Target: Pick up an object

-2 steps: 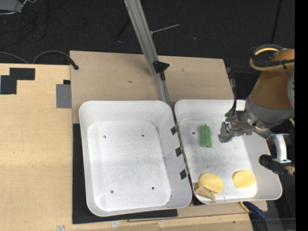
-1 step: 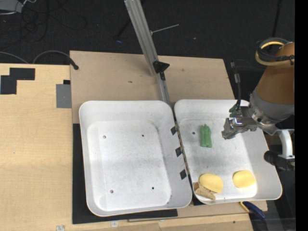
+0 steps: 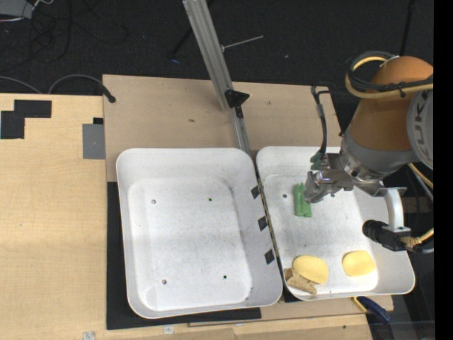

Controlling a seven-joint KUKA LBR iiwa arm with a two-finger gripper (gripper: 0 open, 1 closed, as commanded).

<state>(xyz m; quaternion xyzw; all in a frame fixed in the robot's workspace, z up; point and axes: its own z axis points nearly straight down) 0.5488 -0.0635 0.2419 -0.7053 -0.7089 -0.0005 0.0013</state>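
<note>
Where the end effector (image 3: 316,187) hovers, a green block (image 3: 302,201) lies just beside.

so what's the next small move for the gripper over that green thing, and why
Probably a short, straight descent. The gripper sits just beside the top right of the green block in the right bin, and nothing shows between its fingers. The two yellow pieces lie well away near the bin's front edge, so the green block is the nearest target. Whether the fingers straddle it is unclear from this angle.

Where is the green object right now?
The green object lies in the right bin, near its left wall, just left of the claw and above the two yellow pieces.
</note>
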